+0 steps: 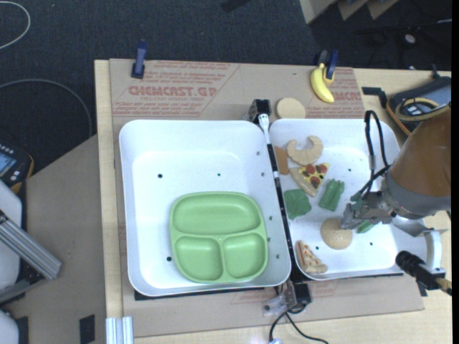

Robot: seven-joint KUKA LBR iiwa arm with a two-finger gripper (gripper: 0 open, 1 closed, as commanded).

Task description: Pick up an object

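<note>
Arm (423, 167): grey body with orange band, reaching in from the right edge, over the right side of right bin
Hand (356, 219): low over right bin, tip near the bin's middle-lower part; fingers too small and dark to read, cannot tell whether wide or narrow, nothing visibly between them
Tan round piece (336, 235): lies on right bin floor, just beside and below-left of the hand tip, touching or nearly so, cannot tell which
Green piece under hand (366, 226): small strip peeking out just right of the tip, partly hidden by the hand
Dark green ribbed piece (330, 194): upper-left of the hand, near but apart
Green flat piece (297, 203): left of the hand, close to left wall of right bin
Pizza slice (310, 176): above the green pieces, apart from hand
Tan curved piece (305, 150): top of right bin, well apart from hand
Brown stick (282, 162): against left wall, upper part
Second pizza-like slice (310, 258): front-left corner of right bin, below the tan round piece
Right bin (380, 260): white, shallow, holds all loose pieces above
Left bin (143, 163): white, holds green divided plate (219, 236) in its front half
Table (107, 192): cardboard sheet beneath bins; banana (322, 87) and tan disc (290, 108) lie behind right bin, outside it
</note>
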